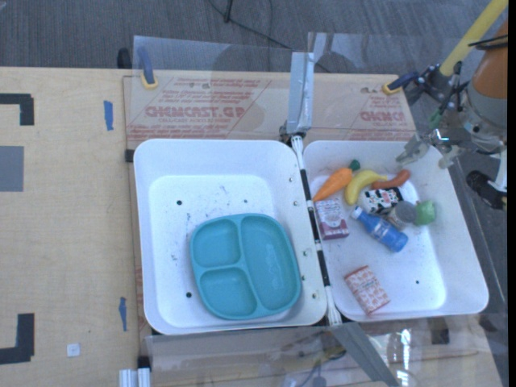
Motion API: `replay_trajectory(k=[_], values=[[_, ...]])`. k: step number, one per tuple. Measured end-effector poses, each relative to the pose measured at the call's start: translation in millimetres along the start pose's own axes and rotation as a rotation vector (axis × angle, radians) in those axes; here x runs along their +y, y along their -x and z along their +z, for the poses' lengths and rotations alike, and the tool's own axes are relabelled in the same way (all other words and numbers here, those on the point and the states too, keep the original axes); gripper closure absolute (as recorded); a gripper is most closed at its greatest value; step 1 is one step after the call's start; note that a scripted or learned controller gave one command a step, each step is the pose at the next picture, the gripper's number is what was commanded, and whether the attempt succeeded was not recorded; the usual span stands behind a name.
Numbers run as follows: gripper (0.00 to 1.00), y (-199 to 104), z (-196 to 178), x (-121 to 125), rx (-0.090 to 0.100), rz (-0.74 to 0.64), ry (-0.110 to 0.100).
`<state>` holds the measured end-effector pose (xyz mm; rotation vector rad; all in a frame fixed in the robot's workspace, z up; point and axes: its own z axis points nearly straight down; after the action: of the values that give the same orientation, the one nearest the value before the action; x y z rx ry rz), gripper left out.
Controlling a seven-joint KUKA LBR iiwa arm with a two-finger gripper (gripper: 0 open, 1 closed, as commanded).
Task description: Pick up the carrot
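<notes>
The carrot (333, 182) lies in the right bin (459, 293) near its back left corner (just beside a banana (360, 184)). The gripper (429, 147) hangs over the bin's back right edge, fingers spread and holding nothing, well apart from the carrot.

**Colours across the two bins**

The carrot (334, 183) is orange with a dark green tip. Beside it the banana (360, 184) is yellow. The bottle (381, 230) is blue with a white cap, and the small ball (425, 210) is bright green. A carton (331, 218) shows dull pink and white; another box (367, 289) is red-and-white patterned (print unreadable). The divided plate (244, 264) is teal. Both bins (153, 240) are white, the left one speckled dark. The worktop (56, 216) is pale wood with blue and black tape marks.
</notes>
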<state>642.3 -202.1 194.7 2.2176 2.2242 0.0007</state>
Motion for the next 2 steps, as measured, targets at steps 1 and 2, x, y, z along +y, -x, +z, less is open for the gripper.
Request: replay_trajectory(k=[1,2], values=[[0.00,-53.7,85.1,24.4,0.001,0.057,-0.004],[0.00,-107.0,107.3,26.2,0.000,0.031,0.003]])
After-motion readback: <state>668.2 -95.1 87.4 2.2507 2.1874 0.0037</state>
